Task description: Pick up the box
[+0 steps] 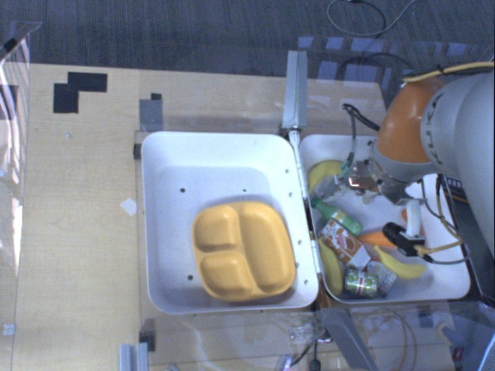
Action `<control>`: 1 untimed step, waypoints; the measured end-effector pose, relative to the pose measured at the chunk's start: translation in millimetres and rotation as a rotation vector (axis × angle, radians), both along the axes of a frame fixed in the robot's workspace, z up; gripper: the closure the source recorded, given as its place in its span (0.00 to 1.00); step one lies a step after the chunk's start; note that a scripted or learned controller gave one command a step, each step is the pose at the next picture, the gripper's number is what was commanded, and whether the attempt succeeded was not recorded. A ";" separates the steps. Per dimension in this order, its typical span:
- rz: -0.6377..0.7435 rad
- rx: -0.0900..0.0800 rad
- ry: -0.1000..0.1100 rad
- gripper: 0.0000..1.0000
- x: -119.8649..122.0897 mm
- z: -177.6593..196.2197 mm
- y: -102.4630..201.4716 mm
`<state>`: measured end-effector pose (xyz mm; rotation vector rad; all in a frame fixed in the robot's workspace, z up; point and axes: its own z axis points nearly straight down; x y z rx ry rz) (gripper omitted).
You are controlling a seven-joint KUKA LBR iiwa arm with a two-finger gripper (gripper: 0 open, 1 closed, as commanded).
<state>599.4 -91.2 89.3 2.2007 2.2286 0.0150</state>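
The box (343, 240) is a small red and white carton lying slantwise in the right bin (456, 288), near its left wall. My gripper (348, 182) hangs over the far part of that bin, beyond the box and apart from it, beside a yellow banana (323, 174). The grey arm with its orange band (406, 126) covers the bin's far right corner.
Around the box lie a green bottle (338, 216), an orange carrot-like piece (373, 238), a green can (360, 283) and two more bananas (401, 265) (331, 263). The left bin (166, 168) holds a yellow divided tray (242, 249). A metal divider (295, 91) stands between the bins at the back.
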 end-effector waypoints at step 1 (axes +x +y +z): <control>-0.068 -0.001 0.005 0.00 34.6 -0.9 4.9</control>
